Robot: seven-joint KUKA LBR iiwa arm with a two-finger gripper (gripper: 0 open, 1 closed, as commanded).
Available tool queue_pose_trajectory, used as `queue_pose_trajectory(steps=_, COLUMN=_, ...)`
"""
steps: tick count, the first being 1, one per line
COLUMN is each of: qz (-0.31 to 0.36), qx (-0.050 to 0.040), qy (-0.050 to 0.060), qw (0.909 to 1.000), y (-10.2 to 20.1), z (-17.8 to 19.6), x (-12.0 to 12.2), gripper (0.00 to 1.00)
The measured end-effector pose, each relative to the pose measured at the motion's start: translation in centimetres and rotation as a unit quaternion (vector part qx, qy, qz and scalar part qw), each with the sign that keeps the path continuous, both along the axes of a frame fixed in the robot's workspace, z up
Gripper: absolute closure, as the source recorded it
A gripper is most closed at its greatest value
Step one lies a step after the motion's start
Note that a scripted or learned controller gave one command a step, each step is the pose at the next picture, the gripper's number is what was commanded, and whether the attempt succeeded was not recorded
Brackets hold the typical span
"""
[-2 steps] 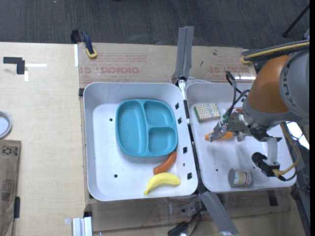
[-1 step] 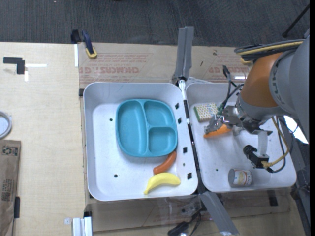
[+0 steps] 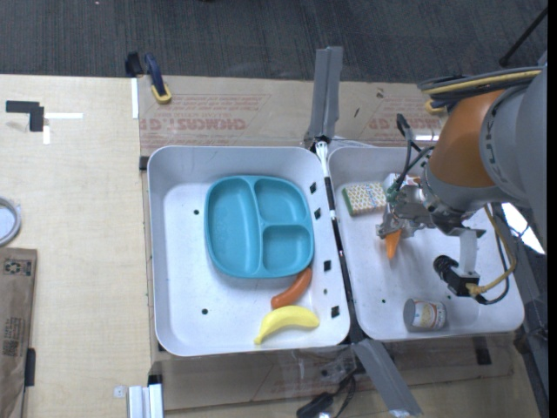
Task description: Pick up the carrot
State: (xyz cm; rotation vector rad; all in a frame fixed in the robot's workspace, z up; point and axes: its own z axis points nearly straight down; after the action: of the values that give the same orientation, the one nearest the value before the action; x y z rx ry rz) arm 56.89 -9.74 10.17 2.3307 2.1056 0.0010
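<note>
Carrot (image 3: 392, 244): we log it hanging directly beneath the gripper (image 3: 394, 226), long axis near vertical, tip pointing downward, the fingers clamped on its upper end.

Two white bins sit side by side on the surface. The left bin (image 3: 174, 259) holds a blue divided plate (image 3: 258, 226), with an orange-red sausage (image 3: 291, 289) touching its near edge and a banana (image 3: 287, 322) just nearer still. In the right bin (image 3: 383, 312), the grey arm (image 3: 500, 146) reaches in from the right, and its gripper (image 3: 396, 230) hangs over the bin's left half with the carrot (image 3: 392, 244) pinched between its fingers, tip pointing down. A green sponge (image 3: 364, 198) lies just to the far left of the gripper. A tin can (image 3: 426, 315) lies on its side near the bin's near edge.
</note>
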Motion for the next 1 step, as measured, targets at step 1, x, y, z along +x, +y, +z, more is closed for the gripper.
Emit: queue_pose_trajectory(steps=1, qz=-0.02, qx=-0.0011, qy=0.002, qw=0.9998, y=3.35, z=10.57, x=1.79, gripper=1.0)
